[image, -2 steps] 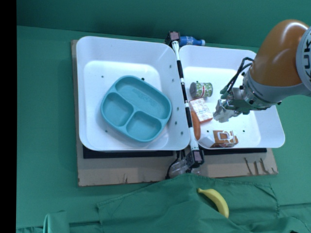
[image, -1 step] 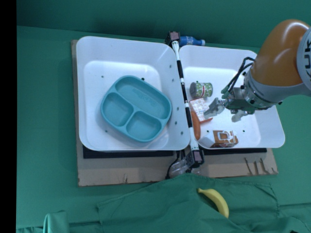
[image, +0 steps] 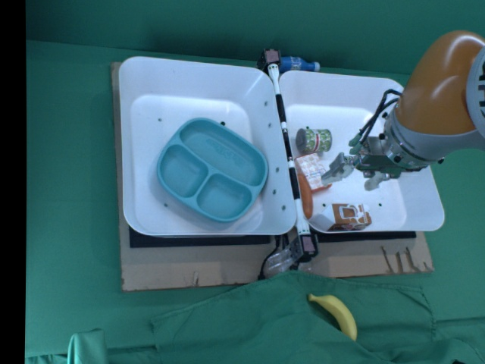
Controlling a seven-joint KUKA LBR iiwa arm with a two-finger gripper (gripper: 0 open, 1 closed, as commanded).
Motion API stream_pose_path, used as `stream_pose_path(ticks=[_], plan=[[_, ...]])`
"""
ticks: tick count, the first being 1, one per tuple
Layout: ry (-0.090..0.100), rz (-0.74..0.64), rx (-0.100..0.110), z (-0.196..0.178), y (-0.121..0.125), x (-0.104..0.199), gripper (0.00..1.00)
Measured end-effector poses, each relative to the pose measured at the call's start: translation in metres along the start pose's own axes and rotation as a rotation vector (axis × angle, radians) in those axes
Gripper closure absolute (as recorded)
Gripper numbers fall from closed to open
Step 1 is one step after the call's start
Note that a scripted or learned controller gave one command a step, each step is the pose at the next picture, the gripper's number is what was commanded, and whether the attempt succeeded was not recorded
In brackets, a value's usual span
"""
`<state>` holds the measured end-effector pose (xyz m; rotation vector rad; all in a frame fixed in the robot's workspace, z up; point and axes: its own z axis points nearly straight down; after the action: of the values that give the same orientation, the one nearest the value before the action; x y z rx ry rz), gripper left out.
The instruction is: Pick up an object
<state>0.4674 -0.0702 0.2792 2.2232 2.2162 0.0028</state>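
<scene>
A: Over the right bin point(image: 413, 203), the tool point(image: 342, 167) hangs low, just beside the packet point(image: 311, 165) and the orange carrot-like piece point(image: 306, 193). Is it holding anything?

B: Nothing sits between its fingers that I can see. Whether they are spread or closed, I cannot tell; the wrist hides too much.

A: What are the choices?

B: 4 things in that bin: a small green can point(image: 314, 139) lying on its side near the divider, the packet below it, the orange piece against the left wall, and a brown carton point(image: 350, 215) near the front edge. The left bin point(image: 144, 89) holds 1 blue divided plate point(image: 213, 170).

A: Which handles best?

B: The can, probably. It looks stiff and light, but round and smooth, so it may roll away; I would take it across the barrel, midway along. The packet looks thin, soft and flat, so it is likely to slip under the fingers. The orange piece hugs the wall, leaving little room on that side.

A: And the plate?

B: Wide, rigid and probably slick. Only its rim offers a hold.
</scene>
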Motion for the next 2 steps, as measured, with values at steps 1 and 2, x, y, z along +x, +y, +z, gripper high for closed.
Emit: stream_pose_path(ticks=[1, 2], plan=[[0.000, 0.004, 0.007, 0.048, -0.001, -0.025, 0.00], [0.003, 0.004, -0.002, 0.099, 0.002, -0.078, 0.00]])
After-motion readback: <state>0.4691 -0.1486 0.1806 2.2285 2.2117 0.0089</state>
